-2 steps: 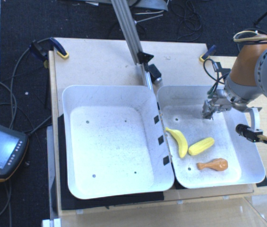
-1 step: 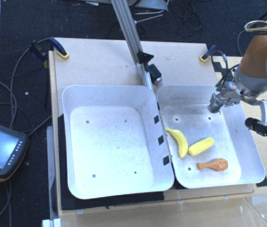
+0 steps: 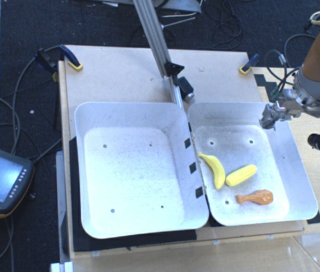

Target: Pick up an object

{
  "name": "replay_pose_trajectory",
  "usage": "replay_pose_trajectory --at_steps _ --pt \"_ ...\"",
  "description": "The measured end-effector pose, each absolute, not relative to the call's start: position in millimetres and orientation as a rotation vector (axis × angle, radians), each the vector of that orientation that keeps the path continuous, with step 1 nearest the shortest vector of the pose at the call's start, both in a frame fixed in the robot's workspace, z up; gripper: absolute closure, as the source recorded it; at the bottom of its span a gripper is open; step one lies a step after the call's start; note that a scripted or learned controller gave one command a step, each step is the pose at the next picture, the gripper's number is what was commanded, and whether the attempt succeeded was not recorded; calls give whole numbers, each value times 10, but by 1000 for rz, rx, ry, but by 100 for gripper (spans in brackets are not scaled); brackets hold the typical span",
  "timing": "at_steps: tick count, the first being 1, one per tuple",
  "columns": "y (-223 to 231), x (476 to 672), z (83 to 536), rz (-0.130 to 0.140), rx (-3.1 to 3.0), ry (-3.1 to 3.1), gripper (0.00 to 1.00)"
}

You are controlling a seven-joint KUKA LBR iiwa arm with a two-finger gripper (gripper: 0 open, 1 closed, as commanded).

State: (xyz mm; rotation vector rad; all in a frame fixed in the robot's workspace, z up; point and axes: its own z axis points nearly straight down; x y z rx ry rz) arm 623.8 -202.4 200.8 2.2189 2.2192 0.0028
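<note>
The pincer (image 3: 268, 122) hangs over the right bin's (image 3: 295, 169) far rim; its grip state cannot be told. A banana (image 3: 215, 169), a yellow piece (image 3: 241, 175) and an orange drumstick (image 3: 256, 197) lie near together, unpicked.

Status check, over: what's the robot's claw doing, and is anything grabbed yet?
Gripper above right bin's far corner, nothing seen in it. Banana, yellow piece, orange drumstick lying untouched. Path clear.

Robotics lab: teach pendant (image 3: 1, 179), loose cables (image 3: 12, 109), clamped bench (image 3: 126, 75).
</note>
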Motion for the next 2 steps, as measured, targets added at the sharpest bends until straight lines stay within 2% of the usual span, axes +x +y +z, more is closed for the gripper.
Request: replay_pose_trajectory --at_steps 1,2 --pt "-2036 6344 2518 3 2218 2219 100" --pt "-2036 6349 2983 3 2219 2220 100"
